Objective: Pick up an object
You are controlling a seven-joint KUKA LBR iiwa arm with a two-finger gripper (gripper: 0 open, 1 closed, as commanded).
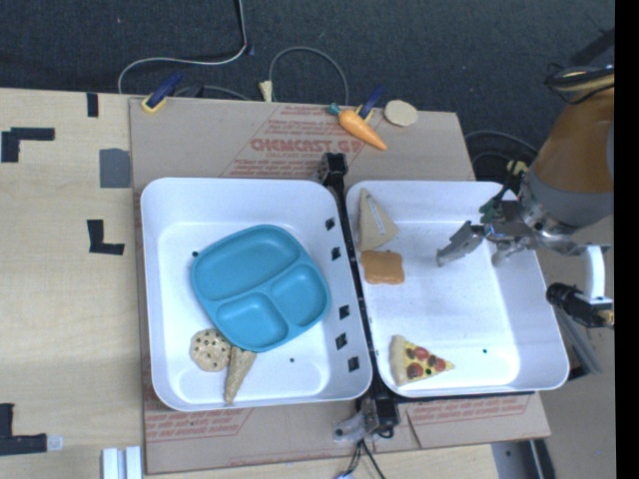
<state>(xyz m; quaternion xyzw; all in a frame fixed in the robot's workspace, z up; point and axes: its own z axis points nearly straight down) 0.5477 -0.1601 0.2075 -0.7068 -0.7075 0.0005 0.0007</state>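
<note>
2 white bins on the tabletop. Right bin (504, 367) — 1 sandwich wedge (374, 220), 1 toast slice (383, 266), 1 pizza slice (417, 358). Left bin (170, 203) — 1 blue plate (260, 285), 1 cookie (209, 349), 1 cone (238, 371). Gripper (477, 242) over right bin, jaws apart, holding nothing.

left bin (160, 267): divided tray (260, 285) centre, cookie (209, 349) and cone (238, 371) at its near-left edge | right bin (519, 367): sandwich wedge (374, 223) far-left, toast (382, 266) just before it, pizza slice (417, 360) near-left | gripper (479, 244) over right bin's right half | carrot (361, 130) and disc (401, 114) behind bins on counter (60, 287)
</note>
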